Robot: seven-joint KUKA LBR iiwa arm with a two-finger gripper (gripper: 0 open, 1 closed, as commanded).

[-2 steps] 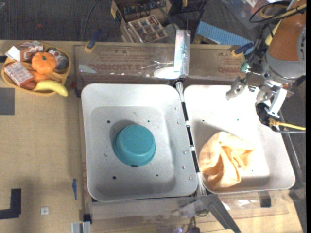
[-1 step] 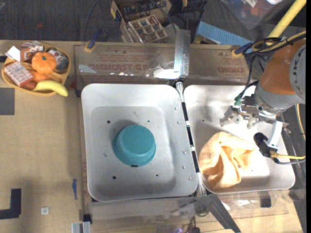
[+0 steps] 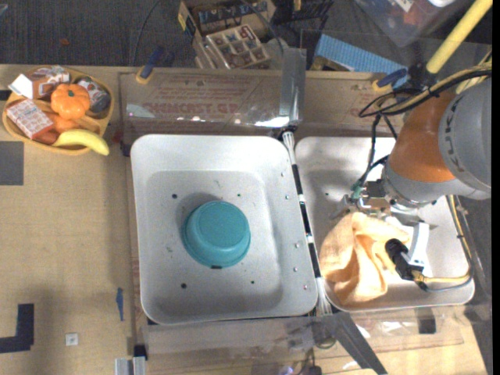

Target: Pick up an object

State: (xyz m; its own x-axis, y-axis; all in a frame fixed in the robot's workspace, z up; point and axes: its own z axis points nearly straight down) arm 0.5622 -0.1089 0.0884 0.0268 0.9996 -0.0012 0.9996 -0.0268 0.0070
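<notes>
The tool [image 3: 384,223] is seen low over an orange cloth [image 3: 355,264] in the right bin [image 3: 328,158]; its state cannot be told.

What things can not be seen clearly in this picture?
- End effector: hidden by the arm's wrist, low over the cloth in the right bin.
- Under the cloth: covered by its folds.
- Under the bowl: it lies upside down.
- Arm: cut off at the right edge.

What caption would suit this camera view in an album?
Robot arm reaching into the right bin over a crumpled orange cloth; teal bowl upside down in the left bin.
</notes>
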